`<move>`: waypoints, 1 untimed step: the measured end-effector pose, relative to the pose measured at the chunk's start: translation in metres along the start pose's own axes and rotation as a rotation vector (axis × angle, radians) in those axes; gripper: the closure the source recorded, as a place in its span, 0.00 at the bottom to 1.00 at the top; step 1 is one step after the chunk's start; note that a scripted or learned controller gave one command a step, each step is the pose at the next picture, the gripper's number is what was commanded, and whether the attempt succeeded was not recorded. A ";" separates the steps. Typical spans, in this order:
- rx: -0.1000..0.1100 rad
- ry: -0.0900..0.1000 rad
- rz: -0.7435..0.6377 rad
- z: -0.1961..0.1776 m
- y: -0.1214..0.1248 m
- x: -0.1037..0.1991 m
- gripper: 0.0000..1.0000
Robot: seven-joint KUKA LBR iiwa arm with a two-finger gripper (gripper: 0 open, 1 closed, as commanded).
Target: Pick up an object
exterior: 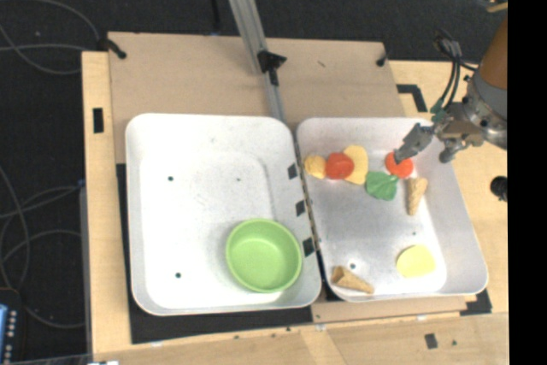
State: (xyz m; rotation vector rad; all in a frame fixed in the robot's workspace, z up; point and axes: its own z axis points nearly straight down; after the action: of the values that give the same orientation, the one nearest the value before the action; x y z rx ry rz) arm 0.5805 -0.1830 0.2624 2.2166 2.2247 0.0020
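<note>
the gripper [427,143], jaws spread, is hovering at the red toy's [398,164] 1 o'clock; light, rigid, slippery: grip its middle.

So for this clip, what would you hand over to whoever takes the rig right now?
Gripper: at the right bin's upper edge, fingers over a small red round piece; grasp cannot be confirmed.
Right bin: red piece, green lump, yellow and orange-red cluster, tan cone, yellow disc, tan wedge.
Left bin: green plastic bowl.
Done: nothing visibly lifted.
Left: secure one object and raise it.
</note>
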 end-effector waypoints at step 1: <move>0.000 0.000 0.000 0.000 0.000 0.000 0.00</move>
State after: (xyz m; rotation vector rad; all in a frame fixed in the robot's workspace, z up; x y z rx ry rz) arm 0.5805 -0.1830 0.2624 2.2166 2.2247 0.0022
